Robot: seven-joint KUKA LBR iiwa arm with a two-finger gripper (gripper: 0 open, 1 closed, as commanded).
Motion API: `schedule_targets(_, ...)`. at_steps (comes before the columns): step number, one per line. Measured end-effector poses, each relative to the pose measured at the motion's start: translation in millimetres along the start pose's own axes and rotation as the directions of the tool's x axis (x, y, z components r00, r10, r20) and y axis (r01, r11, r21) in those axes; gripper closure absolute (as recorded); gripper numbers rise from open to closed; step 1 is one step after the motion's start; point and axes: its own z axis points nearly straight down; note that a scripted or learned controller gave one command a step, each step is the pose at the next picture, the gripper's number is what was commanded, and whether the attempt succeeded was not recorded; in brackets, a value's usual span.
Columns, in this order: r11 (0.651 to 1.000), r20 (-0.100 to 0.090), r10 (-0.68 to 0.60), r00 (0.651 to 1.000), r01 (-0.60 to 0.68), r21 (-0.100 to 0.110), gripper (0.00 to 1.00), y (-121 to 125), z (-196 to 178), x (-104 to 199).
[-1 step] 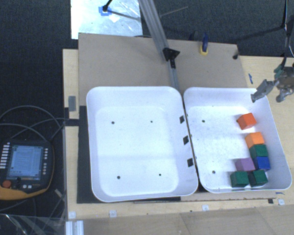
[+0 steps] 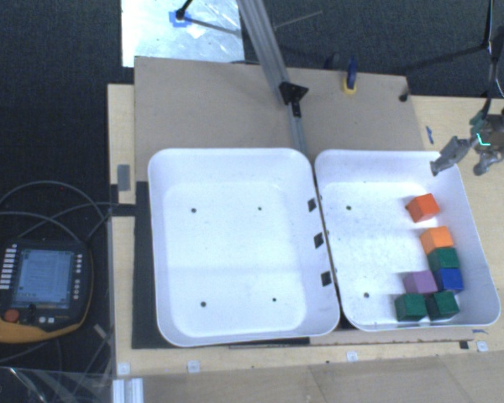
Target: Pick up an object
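Open floor on the left, crowding in the right bin's near right corner.

I see the left bin (image 2: 235,242) with bare floor wall to wall. In the right bin (image 2: 361,225) the blocks (image 2: 433,267) crowd along the right wall: an orange-red cube (image 2: 422,207) stands slightly apart at the far end, the rest packed touching toward the near right corner. The gripper (image 2: 464,156) sits at that bin's far right rim. A slanted pole (image 2: 269,49) crosses the far side.

gripper (image 2: 464,157): grey metal | two slim fingers | small green light on its body
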Motion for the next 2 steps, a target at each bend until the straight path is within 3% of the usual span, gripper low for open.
schedule_targets(2, 1.0, -0.001, 0.001, 1.0, -0.001, 0.003, 0.0, 9.4, 99.8, 3.9)
